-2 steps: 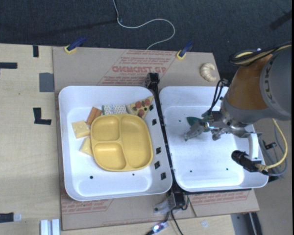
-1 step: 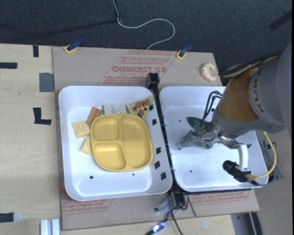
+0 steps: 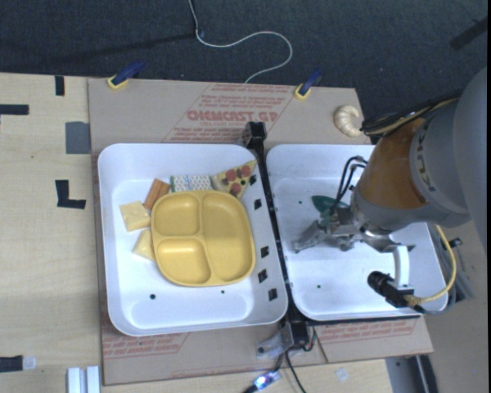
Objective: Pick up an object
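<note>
My gripper (image 3: pixel 313 234) hangs low over the left half of the right bin (image 3: pixel 311 301), with the grey arm and its orange band reaching in from the right. A small dark green thing (image 3: pixel 322 204) lies just behind the gripper, close to it or touching it; I cannot tell which. In the left bin (image 3: pixel 123 301) a yellow divided plate (image 3: pixel 203 237) lies flat. Around the plate's far and left sides lie a pale yellow square (image 3: pixel 134 215), an orange block (image 3: pixel 155 192) and patterned pieces (image 3: pixel 236 178).
A black divider (image 3: pixel 268 228) runs between the two bins. A beige knob-like thing (image 3: pixel 348 119) sits on the cardboard behind the right bin. A white cable (image 3: pixel 245 43) loops across the dark floor at the back.
</note>
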